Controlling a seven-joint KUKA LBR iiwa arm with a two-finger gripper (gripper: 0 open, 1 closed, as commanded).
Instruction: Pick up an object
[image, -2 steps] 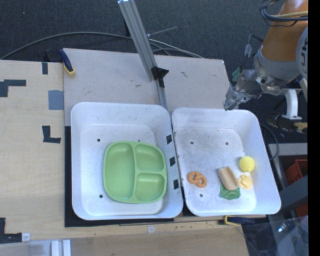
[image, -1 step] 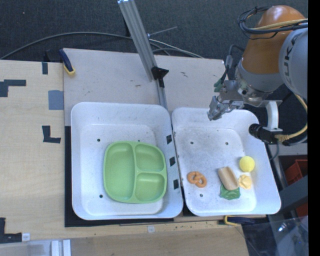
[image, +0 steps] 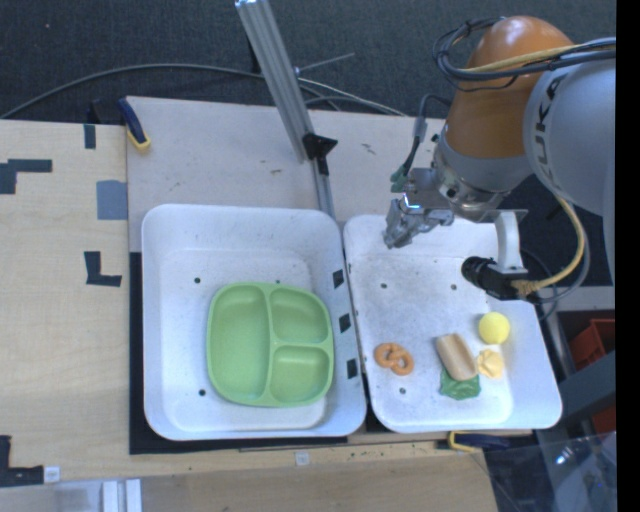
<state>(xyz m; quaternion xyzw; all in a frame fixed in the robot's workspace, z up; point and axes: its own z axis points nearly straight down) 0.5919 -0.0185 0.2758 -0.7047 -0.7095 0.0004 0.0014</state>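
The hand hangs over the far left corner of the right bin, low to its floor. Whether it is open or closed cannot be told from this view; nothing is seen in its grip.

Step in hand, by judgement: the approach stage. No object is lifted, and the hand stands well apart from every candidate, all of which lie at the near end of the same bin.

Contents of the right bin, 5 items:
- an orange pretzel-shaped ring, near centre-left, lying alone;
- a tan bread roll, to the right of the ring;
- a green piece, touching the roll's near end and partly under it;
- a yellow ball, right of the roll;
- a pale yellow lump, just near of the ball.

Contents of the left bin: 1 green divided plate with 3 compartments, lying flat, nothing in them.

Next move, by judgement: travel toward the near end, settle over 1 item and descend. The ring is the cleanest target; the roll and its neighbours are crowded, risking a double or glancing contact.

Both bins rest side by side on the surface.
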